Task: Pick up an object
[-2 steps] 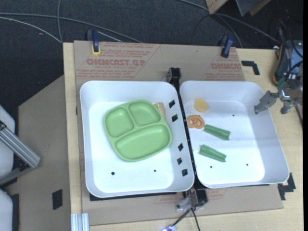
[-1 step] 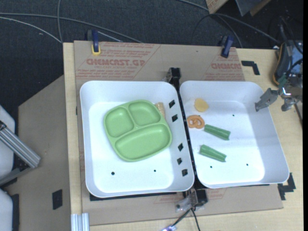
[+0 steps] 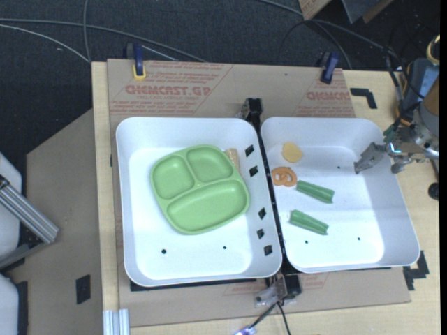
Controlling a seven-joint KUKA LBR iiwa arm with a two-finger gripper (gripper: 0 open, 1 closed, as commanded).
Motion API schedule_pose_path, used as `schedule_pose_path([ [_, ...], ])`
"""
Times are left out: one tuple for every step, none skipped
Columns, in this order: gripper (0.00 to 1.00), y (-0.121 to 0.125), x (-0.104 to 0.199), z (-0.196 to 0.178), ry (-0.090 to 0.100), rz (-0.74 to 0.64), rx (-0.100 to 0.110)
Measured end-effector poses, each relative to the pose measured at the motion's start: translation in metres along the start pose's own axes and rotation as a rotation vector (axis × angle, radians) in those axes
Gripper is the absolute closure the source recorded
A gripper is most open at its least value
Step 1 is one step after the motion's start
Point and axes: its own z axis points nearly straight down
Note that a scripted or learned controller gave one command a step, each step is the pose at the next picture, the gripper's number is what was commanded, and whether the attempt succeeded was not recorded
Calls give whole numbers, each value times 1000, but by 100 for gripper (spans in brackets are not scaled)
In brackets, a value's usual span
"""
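Several small objects lie in the right bin: a yellow disc, an orange ring-shaped piece, and two green sticks. In the left bin rests a green divided plate, with a small tan piece at its upper right edge. My gripper hangs over the right bin's upper right corner, open, with nothing between its fingers. It is well to the right of the yellow disc and the green sticks.
A black divider runs between the two bins. Blue clamps hold the cardboard base at the back. Cables cross the dark floor behind the bench.
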Motion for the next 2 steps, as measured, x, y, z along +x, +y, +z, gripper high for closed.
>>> schedule_pose_path([
  [0, -7, -3, 46, 0, 1, -1],
  [0, -7, 1, 98, 6, -2, -2],
])
